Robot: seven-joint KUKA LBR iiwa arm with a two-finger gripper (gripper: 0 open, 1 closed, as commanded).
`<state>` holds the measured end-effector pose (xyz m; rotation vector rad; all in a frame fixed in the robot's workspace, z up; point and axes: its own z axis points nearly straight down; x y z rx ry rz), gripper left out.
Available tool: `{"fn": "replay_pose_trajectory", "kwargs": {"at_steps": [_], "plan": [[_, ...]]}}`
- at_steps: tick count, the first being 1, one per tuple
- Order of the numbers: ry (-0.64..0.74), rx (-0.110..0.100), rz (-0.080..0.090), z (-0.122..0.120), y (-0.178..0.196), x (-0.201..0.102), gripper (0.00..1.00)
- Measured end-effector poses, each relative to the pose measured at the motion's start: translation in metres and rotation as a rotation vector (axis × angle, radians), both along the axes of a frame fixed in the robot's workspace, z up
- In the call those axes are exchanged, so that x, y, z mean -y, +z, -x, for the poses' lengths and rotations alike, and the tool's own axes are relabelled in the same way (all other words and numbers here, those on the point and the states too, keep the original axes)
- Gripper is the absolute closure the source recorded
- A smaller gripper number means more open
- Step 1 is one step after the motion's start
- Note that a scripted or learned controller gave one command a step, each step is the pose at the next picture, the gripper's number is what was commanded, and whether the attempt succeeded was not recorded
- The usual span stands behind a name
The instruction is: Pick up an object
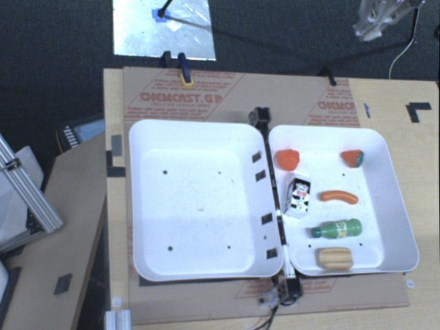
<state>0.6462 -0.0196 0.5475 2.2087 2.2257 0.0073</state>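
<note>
I see the gripper [375, 20] far right, well beyond the right bin [392, 184]; I cannot tell its state. Inside lie tomato [287, 159], strawberry [352, 158], sausage [338, 197], bottle [336, 229], bread [334, 258], a black-and-white carton [298, 196].

Six small objects lie scattered in the right-hand white bin [395, 184], none touching another. A round orange-red piece, resembling a tomato [287, 159], sits near the bin's far left corner. Across from it, by the far right side, rests a red strawberry-like piece [352, 158] with a green end. A black-and-white patterned box [298, 196] lies tilted against the left wall. Just right of it, a reddish-orange sausage [338, 197] lies nearly crosswise. Nearer the camera, a green bottle [337, 229] with a yellow label lies on its side, cap pointing left. A tan bread roll [334, 258] rests by the near wall.
</note>
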Motion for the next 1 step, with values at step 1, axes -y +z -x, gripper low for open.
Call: {"fn": "replay_pose_trajectory", "kwargs": {"at_steps": [1], "plan": [[0.001, -0.001, 0.000, 0.0000, -0.0006, 0.0000, 0.00]]}}
